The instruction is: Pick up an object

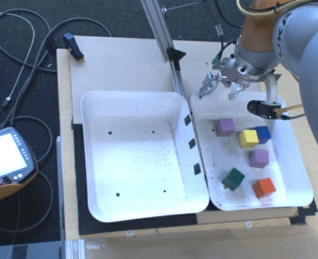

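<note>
Several small blocks lie in the right bin (293,193): a purple one (224,127), a yellow one (248,138) touching a blue one (263,133), a second purple one (259,158), a green one (233,178) and an orange one (264,188). My gripper (220,89) hangs above the bin's far edge, behind and slightly left of the nearest purple block. Its two fingers are spread apart with nothing between them.
The left bin (94,144) sits beside the right one, their rims touching along the middle. A slanted metal rail (159,26) runs behind the bins. Cables and a teach pendant (7,163) lie off the bench at left.
</note>
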